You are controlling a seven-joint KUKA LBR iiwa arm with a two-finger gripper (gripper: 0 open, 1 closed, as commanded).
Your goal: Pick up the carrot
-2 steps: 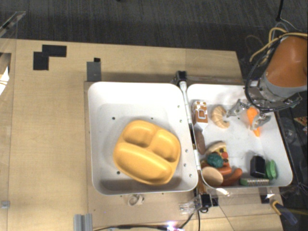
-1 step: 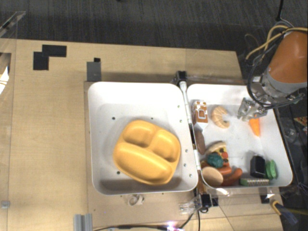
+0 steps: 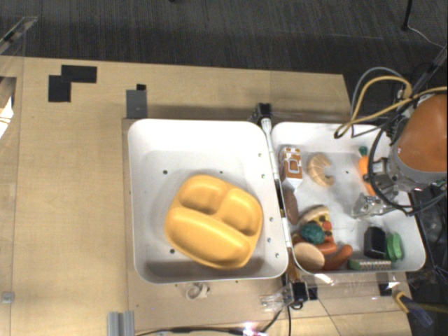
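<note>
The gripper hangs over the right bin — grip state impossible to tell; the carrot lies just above it. Well to its left — a yellow bread loaf in the left bin.

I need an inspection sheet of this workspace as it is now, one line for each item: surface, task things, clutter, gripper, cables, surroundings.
Surface: wooden bench bearing a left bin and a right bin, both white, side by side.
Task things: an orange piece at the right bin's right side, next to the arm, may be the carrot; too small to be sure.
Clutter: large yellow bread-shaped toy in the left bin; small toy foods piled in the right bin's lower part; a pale shell-like piece near its top.
Gripper: gripper over the right bin's right side; finger state unclear.
Cables: yellow and black cables looping above the arm.
Surroundings: dark carpet behind the bench.
</note>
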